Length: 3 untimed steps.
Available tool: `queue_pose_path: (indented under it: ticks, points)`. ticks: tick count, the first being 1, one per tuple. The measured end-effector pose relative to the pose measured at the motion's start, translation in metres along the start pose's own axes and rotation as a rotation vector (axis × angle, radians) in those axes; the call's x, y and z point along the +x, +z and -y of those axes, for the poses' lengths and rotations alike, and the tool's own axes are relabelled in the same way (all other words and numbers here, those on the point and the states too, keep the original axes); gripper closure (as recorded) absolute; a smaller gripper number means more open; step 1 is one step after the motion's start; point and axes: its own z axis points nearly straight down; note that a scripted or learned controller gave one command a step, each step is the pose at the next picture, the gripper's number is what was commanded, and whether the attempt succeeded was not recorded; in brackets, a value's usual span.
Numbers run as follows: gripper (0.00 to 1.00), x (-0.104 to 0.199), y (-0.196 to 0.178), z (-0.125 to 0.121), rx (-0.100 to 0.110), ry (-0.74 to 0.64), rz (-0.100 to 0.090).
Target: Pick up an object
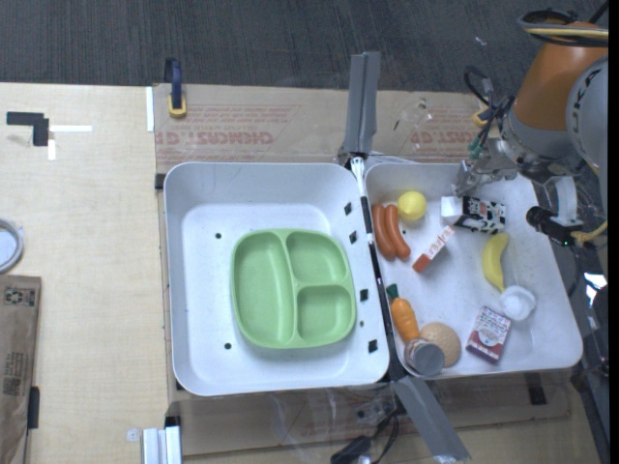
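The right bin (542, 356) holds several small objects: a yellow ball (412, 204), two reddish sausages (391, 230), a red-and-white tube (433, 249), a small white block (449, 206), a black-and-white toy (482, 217), a banana (495, 259), a white cap (517, 303), a red carton (489, 333), a carrot (403, 317), a tan round piece (442, 336) and a grey can (424, 357). My gripper (476, 176) hangs over the bin's far edge, just above the black-and-white toy. Nothing shows held in it.
The left bin (193, 259) holds a green divided plate (293, 286). A grey divider post (363, 104) stands at the far end between the bins. Cables and the arm's orange-banded wrist (556, 75) crowd the right bin's far right corner.
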Motion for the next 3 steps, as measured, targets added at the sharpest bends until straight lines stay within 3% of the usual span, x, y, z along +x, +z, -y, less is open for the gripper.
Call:
queue_pose_path:
  ticks: [1,2,3]
  points:
    - [0.00,0.000,0.000,0.000,0.000,0.000,0.000]
    - [0.00,-0.034,0.028,0.057,0.034,-0.070,-0.005]
    - [1.00,-0.037,0.021,0.058,0.038,-0.066,-0.004]
